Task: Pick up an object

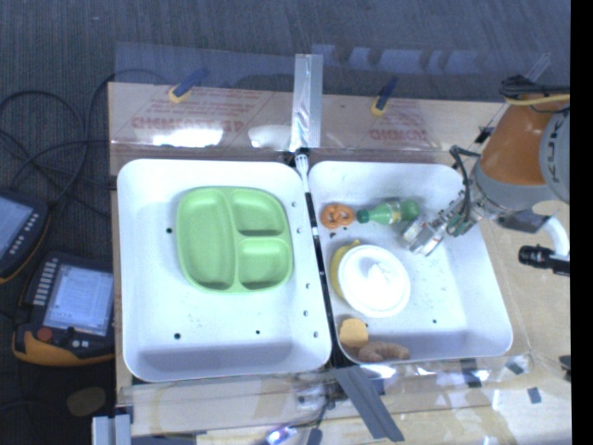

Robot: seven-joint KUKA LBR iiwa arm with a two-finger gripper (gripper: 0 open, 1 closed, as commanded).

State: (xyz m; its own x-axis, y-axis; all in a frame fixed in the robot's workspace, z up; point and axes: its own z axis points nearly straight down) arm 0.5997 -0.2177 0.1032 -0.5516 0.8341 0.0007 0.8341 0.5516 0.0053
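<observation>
Red print on the clear back panel is unreadable.

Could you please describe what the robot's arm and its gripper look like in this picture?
The arm has a rounded grey body with a broad orange band above the wrist. Thin dark cables loop beside the wrist. The gripper is a small metallic, silvery assembly with greenish parts behind the two fingers.

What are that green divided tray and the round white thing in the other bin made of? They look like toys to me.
The green divided tray looks like moulded plastic: one even colour, rounded edges, a soft matte sheen. The round white thing, a bowl or lid, also looks like plastic, smooth and slightly glossy, though ceramic cannot be ruled out from this view. The white bins appear to be thin formed plastic.
</observation>
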